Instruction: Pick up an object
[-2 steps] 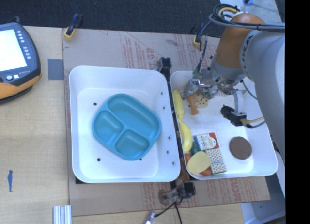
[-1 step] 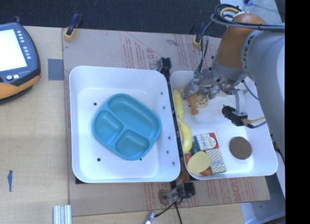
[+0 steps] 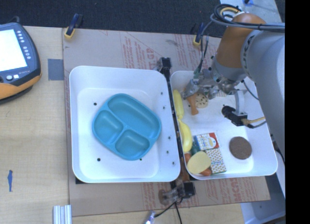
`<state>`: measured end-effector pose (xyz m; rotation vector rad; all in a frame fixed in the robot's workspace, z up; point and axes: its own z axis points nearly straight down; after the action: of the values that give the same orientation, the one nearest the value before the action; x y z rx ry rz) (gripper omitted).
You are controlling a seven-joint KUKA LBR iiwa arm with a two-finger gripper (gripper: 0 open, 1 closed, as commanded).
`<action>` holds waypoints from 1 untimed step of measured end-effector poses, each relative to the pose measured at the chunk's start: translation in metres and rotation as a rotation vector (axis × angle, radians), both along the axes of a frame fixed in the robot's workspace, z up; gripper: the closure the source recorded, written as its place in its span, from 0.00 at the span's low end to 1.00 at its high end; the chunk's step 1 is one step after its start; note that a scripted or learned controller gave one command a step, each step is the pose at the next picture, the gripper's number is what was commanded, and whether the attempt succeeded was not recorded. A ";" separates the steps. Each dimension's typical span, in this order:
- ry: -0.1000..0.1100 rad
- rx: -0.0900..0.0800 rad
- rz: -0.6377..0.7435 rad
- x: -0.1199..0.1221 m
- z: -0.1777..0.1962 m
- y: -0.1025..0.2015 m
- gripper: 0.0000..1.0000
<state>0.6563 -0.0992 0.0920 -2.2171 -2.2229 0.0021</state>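
1. Pincer (image 3: 202, 92) is down low in the right bin (image 3: 256, 167), up at the bin's 11 o'clock corner. I cannot tell if it is open or closed, because the wrist hides it.
2. Right under it, at its 6 o'clock, sits a small round cookie (image 3: 202, 101) next to a little brown stick (image 3: 193, 105). These look like the things it is going for.
3. I think the grab step is on now. Nothing looks lifted yet.
4. Other toys lie in the same bin: two yellow bananas (image 3: 181, 121) along the 9 o'clock wall, a small juice box (image 3: 208, 141), a pale yellow slice (image 3: 198, 162) at 7 o'clock, and a brown disc (image 3: 240, 147) at 4 o'clock.
5. The left bin (image 3: 80, 121) holds a blue plate (image 3: 127, 126).
6. Next, the pincer needs to close on one toy and go straight up. The wall is close, so it could bump.
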 end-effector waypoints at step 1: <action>0.002 0.000 0.001 0.000 0.000 0.006 0.00</action>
<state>0.6561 -0.0931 0.0920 -2.2152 -2.2224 0.0039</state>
